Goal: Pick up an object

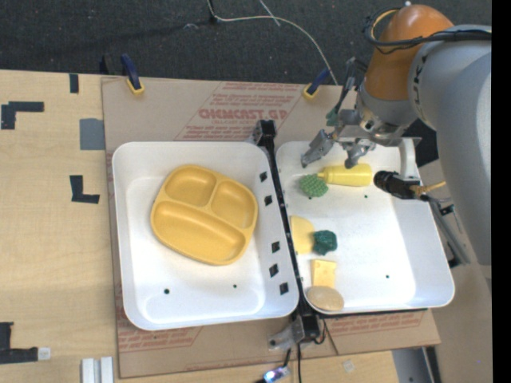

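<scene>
The gripper [334, 152] hangs over the right bin [399, 238], jaws wide and holding nothing, just above the corn cob [337, 178].

Open floor fills my right bin's [399, 246] near-right half; toys [322, 242] crowd its left edge by the divider [279, 214].

A wooden bench [48, 238] is covered by a printed cardboard sheet [231, 114]. Two white bins, the left bin [136, 294] and the right bin [415, 286], are set side by side on the sheet.
</scene>
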